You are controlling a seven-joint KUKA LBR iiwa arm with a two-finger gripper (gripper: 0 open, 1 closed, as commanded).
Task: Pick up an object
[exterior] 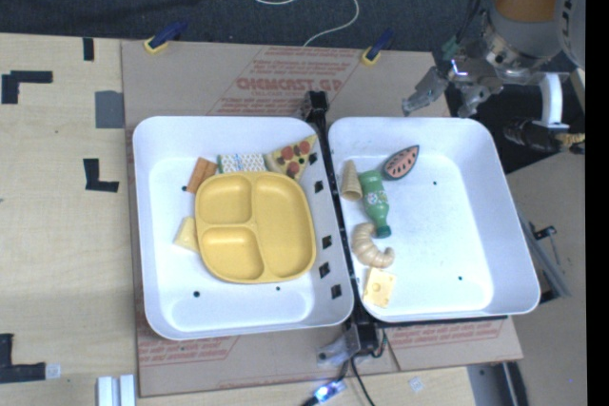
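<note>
The hand (447,86) hovers outside the right bin (476,233), past its far rim; whether its fingers are apart or together I cannot tell; the likely targets huddle against that bin's left wall: watermelon slice (402,163), green bottle (375,204), croissant (372,245), cheese wedge (380,288); a descent there risks striking the wall or nudging neighbours; the bin's right half lies open for approach

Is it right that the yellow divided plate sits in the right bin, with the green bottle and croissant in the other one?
Not quite. The camera view shows the yellow divided plate in the left bin. The green bottle and croissant lie in the other one, the right bin.
</note>
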